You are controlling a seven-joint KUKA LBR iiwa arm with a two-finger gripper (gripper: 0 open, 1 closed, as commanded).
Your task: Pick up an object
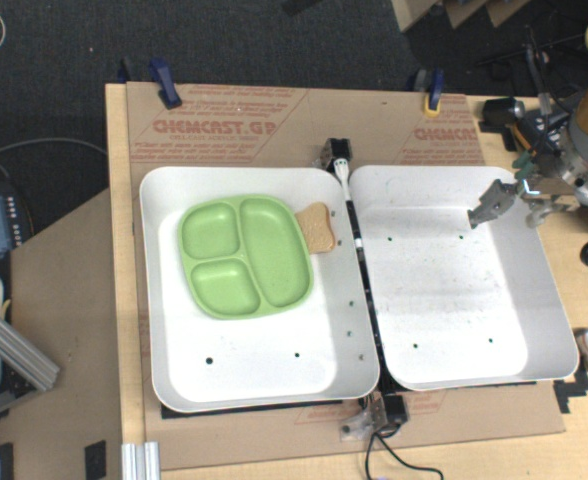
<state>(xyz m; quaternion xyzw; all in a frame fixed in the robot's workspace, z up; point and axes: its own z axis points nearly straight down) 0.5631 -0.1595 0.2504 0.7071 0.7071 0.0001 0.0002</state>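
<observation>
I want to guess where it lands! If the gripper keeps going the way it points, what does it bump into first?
Probably the bare floor of the right bin. The gripper points down and left over it, though its height is hard to judge.

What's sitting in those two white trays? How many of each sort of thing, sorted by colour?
Green: 1, divided plate, left bin
Tan: 1, toast-like slice, beside the plate
Right bin: 0
Total: 2
</observation>
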